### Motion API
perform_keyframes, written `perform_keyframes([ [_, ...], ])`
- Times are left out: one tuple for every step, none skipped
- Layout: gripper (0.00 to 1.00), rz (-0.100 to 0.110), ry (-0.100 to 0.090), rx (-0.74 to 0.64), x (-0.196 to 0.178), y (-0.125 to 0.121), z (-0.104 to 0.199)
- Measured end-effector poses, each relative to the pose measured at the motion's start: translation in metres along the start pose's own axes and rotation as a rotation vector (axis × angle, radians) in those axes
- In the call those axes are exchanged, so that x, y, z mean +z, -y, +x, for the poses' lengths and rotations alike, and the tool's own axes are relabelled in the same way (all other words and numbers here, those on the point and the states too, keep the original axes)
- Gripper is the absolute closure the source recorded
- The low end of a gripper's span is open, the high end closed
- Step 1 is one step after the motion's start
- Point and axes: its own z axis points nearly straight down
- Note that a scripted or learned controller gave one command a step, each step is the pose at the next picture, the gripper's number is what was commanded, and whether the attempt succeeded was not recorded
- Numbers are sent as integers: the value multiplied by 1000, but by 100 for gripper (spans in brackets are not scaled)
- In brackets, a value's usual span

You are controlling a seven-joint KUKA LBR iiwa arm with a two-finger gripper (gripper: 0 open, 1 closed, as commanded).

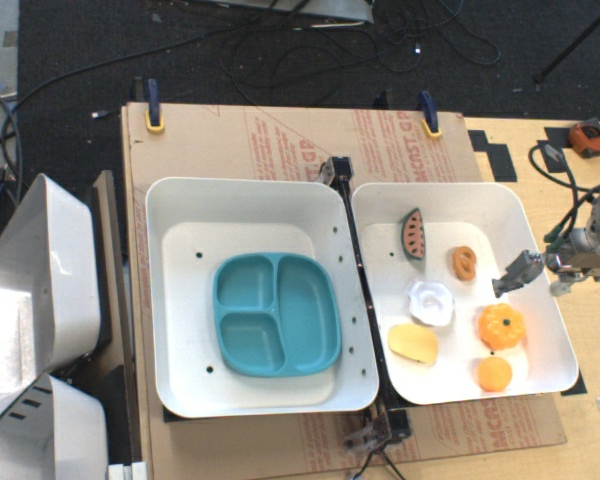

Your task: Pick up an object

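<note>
Your gripper hangs just above the pumpkin, at its upper right; whether the jaws are wide or narrow you cannot tell. Centre over the pumpkin, drop straight, clear of the pretzel beyond it.

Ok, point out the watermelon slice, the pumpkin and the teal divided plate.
watermelon slice [413, 234]: camera view, on its red flesh.
pumpkin [501, 326]: camera view, on its orange body.
teal divided plate [302, 303]: camera view, on the floor of its largest compartment.
</note>
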Motion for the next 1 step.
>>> perform_keyframes([
  [0,-11,3,-4,-6,-2,1],
])
